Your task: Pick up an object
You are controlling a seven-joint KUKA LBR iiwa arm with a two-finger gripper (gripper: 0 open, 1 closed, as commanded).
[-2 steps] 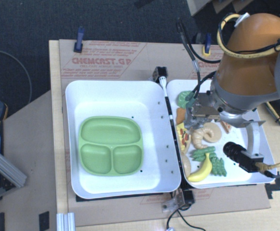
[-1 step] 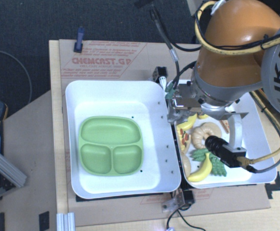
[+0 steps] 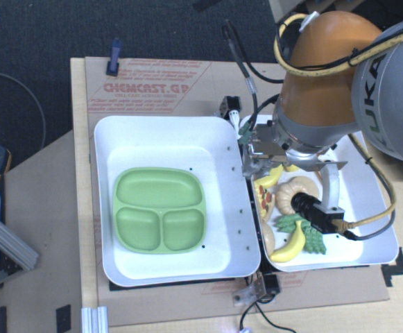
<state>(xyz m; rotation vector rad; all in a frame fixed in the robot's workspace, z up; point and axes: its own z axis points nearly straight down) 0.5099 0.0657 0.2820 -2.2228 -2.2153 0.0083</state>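
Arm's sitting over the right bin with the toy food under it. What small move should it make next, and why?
Probably a short, straight descent. The gripper hangs low over the right bin, above the pile of toy food: the croissant lies just beneath it, the banana nearer the bin's front edge. Nothing shows as held, so lowering onto the croissant seems the nearest chance at a grasp.

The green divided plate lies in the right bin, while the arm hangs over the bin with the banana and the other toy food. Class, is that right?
Not quite. The camera view shows the green divided plate in the left bin, not the right. The rest holds: the arm hangs over the right bin, where the banana and other toy food lie.
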